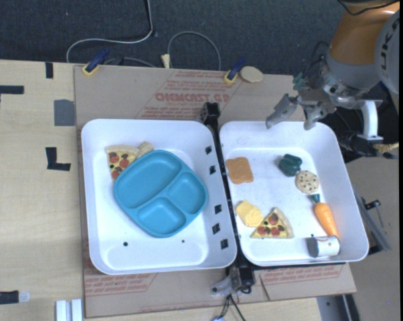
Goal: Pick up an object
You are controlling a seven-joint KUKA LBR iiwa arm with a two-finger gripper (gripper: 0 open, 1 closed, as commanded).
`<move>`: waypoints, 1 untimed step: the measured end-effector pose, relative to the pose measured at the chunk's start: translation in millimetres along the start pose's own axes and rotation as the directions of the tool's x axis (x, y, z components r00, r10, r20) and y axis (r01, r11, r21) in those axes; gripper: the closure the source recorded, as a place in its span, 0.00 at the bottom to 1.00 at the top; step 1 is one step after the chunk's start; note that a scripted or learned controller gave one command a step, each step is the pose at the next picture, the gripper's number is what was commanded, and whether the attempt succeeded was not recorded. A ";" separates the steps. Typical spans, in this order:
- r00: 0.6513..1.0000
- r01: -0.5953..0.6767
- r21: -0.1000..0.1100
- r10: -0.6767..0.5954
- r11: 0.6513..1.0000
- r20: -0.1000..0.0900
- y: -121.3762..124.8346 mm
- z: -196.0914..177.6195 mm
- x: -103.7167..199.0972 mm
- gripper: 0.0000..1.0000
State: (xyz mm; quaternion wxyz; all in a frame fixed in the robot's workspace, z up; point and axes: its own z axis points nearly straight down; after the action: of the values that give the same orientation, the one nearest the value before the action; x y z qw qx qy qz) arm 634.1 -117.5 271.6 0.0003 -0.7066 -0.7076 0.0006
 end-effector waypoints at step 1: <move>1.000 -0.005 0.003 0.005 1.000 0.002 -13.7 25.2 -57.5 0.00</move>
State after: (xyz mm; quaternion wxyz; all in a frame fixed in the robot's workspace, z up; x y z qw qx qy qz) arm 620.5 -175.0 246.5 0.0006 -0.7086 -0.7056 0.0023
